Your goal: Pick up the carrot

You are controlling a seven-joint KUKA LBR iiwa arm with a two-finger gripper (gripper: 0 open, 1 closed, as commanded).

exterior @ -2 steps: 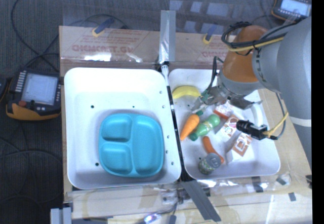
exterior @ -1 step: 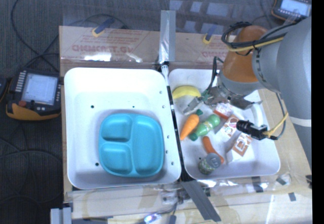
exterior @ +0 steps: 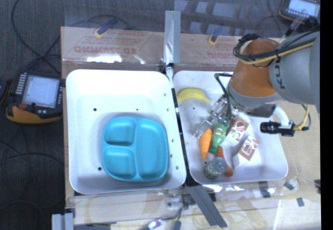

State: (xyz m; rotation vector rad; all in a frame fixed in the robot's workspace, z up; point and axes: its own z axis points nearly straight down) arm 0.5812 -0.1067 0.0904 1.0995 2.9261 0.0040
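1. Carrot (exterior: 206, 143), a small orange tapered piece, likely smooth toy plastic: I judge it light, stiff and a little slippery. It lies in the right white shallow bin (exterior: 273, 169), left of centre.
2. Best hold, in my view, is across its thicker middle (the narrow end offers less to pinch).
3. Touching its right side is a green bottle-shaped item (exterior: 218, 135); a red-orange piece (exterior: 222, 163) lies just below, a yellow curved banana (exterior: 193, 94) above, two small printed cartons (exterior: 244, 138) to the right.
4. Metal two-finger gripper (exterior: 214, 115) hovers just above the carrot; how it is set I cannot tell.
5. Left bin (exterior: 83, 88) holds a blue divided plastic plate (exterior: 135, 148).
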